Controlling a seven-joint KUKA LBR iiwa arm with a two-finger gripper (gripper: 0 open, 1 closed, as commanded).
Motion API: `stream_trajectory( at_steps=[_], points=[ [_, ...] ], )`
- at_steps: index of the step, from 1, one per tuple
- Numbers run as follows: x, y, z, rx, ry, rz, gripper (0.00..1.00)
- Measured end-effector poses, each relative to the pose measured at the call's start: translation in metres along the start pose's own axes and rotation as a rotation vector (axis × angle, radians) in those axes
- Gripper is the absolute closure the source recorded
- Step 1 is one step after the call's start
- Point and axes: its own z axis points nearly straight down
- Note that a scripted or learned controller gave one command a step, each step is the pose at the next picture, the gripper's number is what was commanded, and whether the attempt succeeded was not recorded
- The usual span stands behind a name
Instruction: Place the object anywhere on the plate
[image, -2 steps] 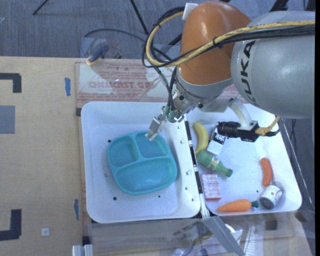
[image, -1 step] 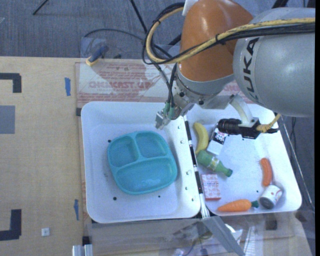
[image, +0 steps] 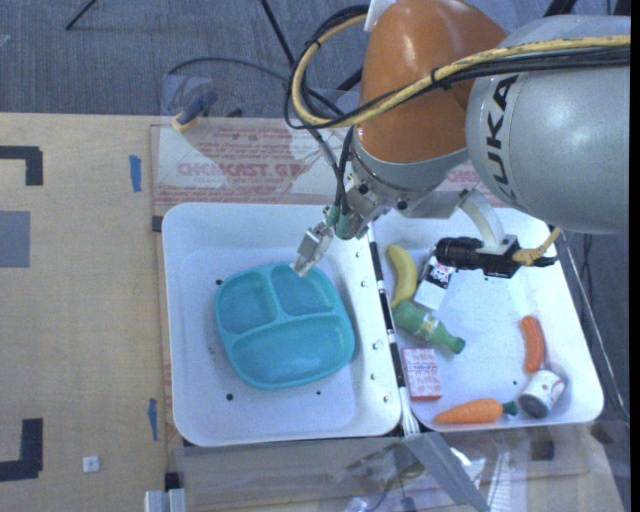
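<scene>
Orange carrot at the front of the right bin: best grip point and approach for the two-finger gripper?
Take the orange carrot with the green stub at mid-body, coming straight down, fingers closing across its width. It lies flat, long axis roughly along the front wall of the right white bin, so that wall may crowd one finger. The small white can sits near its green end; stay toward the orange middle.

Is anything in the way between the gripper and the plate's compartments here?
Nothing visible. The gripper is over the upper edge of the blue plate in the left bin, with bare compartments below. The banana and other items lie in the right bin.
</scene>
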Motion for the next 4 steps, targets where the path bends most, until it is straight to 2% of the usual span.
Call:
stream_trajectory(
  at_steps=[1,2,3,4],
  points=[
    [0.000,0.002,-0.010,-0.004,-0.003,-0.003,1.00],
    [-0.011,-0.009,0.043,0.004,0.005,-0.190,1.00],
    [0.045,0.008,0.067,0.004,0.005,-0.214,1.00],
    [0.109,-0.016,0.101,0.004,0.006,-0.363,1.00]
  ],
)
